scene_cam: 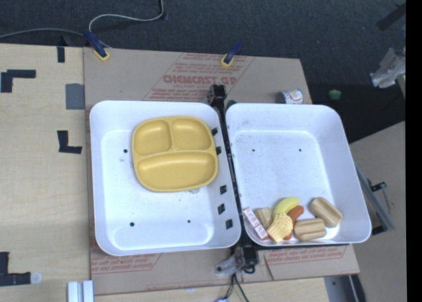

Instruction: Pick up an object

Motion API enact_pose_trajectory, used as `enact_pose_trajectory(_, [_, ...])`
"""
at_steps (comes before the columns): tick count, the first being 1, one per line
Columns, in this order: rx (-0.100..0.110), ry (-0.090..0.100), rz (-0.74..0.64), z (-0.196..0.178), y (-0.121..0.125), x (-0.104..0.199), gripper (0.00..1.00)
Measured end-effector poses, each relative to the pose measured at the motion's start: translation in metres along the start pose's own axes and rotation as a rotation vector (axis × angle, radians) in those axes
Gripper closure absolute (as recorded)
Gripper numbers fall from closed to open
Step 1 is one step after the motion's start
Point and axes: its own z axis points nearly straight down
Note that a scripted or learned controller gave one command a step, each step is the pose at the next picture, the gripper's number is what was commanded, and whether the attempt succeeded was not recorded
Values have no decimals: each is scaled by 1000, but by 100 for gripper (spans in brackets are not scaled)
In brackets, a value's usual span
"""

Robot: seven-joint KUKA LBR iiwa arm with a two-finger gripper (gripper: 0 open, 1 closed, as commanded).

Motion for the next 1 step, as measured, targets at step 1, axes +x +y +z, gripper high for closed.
enact_pose_trajectory(1, [-3, -1, 0, -109, 43, 0, 100])
